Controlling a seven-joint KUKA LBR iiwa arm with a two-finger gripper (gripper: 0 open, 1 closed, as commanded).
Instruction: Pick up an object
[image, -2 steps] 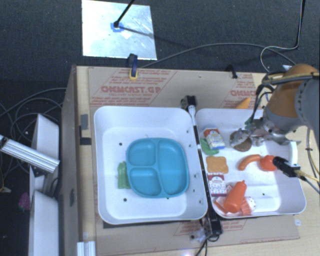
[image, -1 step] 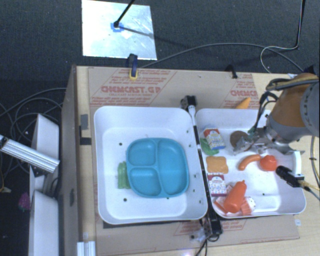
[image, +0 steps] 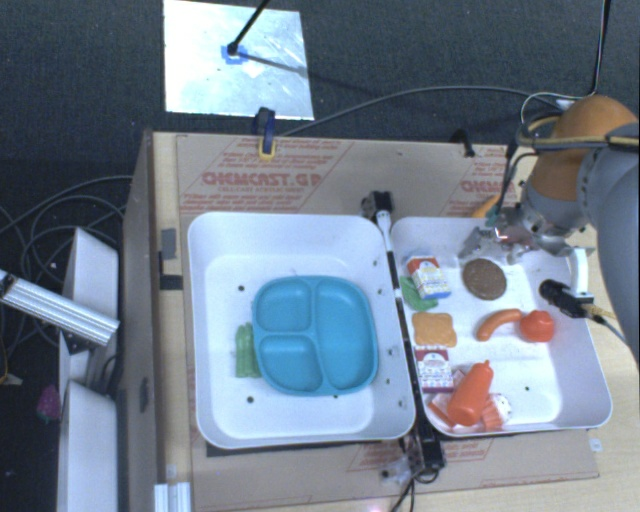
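The gripper (image: 497, 240) hovered at the right bin's (image: 580, 395) far edge, its opening impossible to tell, just beside the brown patty (image: 485, 279); a sausage (image: 498, 322) and tomato (image: 538, 326) lay nearby.

Both bins are plain white: the left bin (image: 215, 300) and the right bin (image: 575, 375). The divided plate (image: 315, 335) is light blue, with a green piece (image: 245, 352) beside it. In the right bin, the round patty (image: 485, 279) is brown, the sausage (image: 498, 322) orange, the tomato (image: 538, 326) red, the bottle (image: 468, 393) orange-red, and the toast slice (image: 434, 328) tan. The small carton (image: 428, 277) is red and white with a printed pattern. The desk (image: 300, 175) is tan cardboard with red lettering.
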